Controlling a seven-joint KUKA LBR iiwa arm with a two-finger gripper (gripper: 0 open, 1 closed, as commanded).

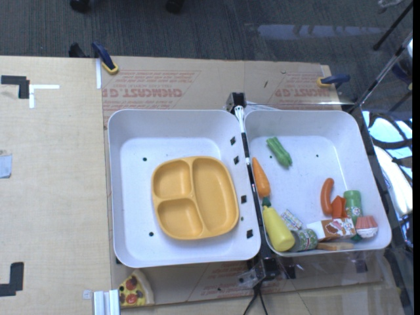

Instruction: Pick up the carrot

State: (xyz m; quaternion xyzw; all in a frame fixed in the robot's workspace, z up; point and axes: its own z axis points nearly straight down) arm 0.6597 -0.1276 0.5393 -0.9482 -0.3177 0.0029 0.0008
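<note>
While the carrot (260, 178) lies untouched (right bin (354, 133)), hand state: cannot tell.

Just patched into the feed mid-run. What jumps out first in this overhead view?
The yellow divided plate stands out, sitting alone in the middle of the left bin. In the right bin, toy foods crowd the near edge, with the carrot lying against the left wall above a yellow bottle. A green vegetable lies apart toward the far side.
</note>
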